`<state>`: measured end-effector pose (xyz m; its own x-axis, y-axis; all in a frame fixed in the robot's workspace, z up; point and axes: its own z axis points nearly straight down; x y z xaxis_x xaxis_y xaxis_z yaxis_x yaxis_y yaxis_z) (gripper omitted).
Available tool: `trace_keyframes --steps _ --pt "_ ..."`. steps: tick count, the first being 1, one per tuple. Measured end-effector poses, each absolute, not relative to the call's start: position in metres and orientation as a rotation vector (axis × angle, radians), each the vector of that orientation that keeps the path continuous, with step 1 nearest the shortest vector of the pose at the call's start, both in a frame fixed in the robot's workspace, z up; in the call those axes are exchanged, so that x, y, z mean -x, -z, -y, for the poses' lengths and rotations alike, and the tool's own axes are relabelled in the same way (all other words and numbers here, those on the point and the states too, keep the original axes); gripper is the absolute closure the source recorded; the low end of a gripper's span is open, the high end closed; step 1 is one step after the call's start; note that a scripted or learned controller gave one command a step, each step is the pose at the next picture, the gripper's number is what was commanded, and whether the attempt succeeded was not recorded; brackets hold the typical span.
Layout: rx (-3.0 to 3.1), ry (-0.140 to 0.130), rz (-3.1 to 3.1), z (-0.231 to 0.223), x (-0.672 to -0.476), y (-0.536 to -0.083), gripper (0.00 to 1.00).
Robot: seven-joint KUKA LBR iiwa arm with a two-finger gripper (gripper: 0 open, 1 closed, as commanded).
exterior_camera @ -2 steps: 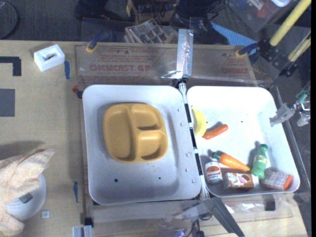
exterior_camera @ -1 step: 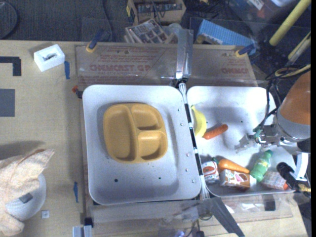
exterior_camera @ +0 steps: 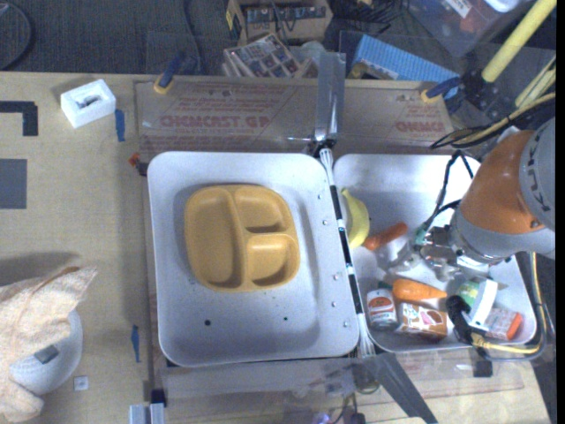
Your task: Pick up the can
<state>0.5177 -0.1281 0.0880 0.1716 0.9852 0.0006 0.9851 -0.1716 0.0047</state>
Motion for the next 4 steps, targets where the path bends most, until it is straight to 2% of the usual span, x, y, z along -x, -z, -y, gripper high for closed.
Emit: trace_keyframes --steps 1,2,3,4 --pt "-2.25 -0.001 -2.188 0.15 -0.583 -0.104 0.0" --pt "-2.389 0.003 -2.045 0.103 -0.529 -0.095 0.0" --pt "-2.458 -0.005 -1.947 0.123 -0.602 -0.088 0.0" --pt "-2.544 -0.003 -1.84 0.142 -0.565 -0.088 0.0"
